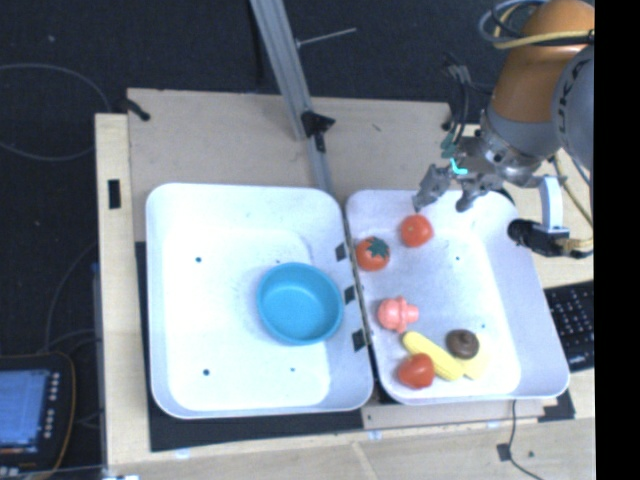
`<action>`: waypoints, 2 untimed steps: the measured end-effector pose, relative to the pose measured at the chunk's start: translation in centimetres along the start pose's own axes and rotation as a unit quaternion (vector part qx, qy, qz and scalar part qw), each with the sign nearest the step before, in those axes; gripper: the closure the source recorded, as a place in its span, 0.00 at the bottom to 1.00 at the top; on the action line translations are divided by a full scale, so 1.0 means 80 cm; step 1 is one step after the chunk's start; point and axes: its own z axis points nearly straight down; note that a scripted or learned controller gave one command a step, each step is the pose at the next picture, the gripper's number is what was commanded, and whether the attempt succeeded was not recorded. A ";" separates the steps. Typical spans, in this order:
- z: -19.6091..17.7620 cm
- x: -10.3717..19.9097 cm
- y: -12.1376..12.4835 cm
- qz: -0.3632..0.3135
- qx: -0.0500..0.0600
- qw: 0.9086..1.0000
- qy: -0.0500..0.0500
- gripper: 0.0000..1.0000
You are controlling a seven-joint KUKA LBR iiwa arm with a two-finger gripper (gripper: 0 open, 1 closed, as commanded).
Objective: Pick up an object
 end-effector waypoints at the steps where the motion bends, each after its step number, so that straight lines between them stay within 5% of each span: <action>1: -0.005 0.000 0.002 0.000 -0.004 1.000 0.000 0.00; 2: 0.067 0.006 0.011 -0.002 -0.002 1.000 -0.001 0.00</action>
